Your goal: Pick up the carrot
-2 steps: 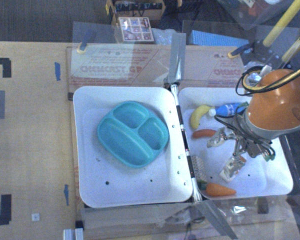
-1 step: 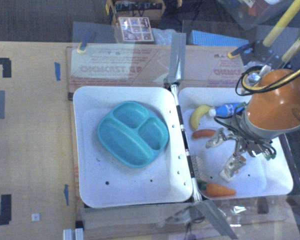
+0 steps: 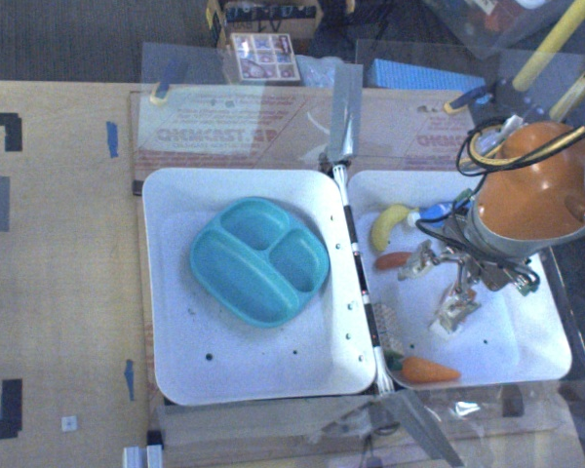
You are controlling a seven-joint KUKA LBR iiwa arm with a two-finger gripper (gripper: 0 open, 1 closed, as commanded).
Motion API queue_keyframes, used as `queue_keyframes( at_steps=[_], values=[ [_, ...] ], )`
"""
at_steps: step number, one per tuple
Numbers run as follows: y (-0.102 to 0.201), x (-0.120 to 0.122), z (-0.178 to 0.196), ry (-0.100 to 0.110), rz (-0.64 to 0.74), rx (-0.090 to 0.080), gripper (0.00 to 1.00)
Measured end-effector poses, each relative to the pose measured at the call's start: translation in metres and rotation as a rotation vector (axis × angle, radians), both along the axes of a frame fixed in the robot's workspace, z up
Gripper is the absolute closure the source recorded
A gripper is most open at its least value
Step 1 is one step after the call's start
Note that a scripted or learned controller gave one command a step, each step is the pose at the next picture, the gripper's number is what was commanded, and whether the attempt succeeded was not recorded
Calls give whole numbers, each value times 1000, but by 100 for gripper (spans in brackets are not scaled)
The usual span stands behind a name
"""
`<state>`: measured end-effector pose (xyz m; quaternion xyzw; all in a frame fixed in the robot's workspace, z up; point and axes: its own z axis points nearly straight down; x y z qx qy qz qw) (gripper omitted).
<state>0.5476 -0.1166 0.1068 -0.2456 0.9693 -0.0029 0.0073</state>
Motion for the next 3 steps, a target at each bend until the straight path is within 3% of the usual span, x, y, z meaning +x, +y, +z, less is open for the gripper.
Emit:
queue_keyframes(
  at_steps=[3],
  values=[
    [-3, 1, 0, -4, 124, -7, 0]
  ],
)
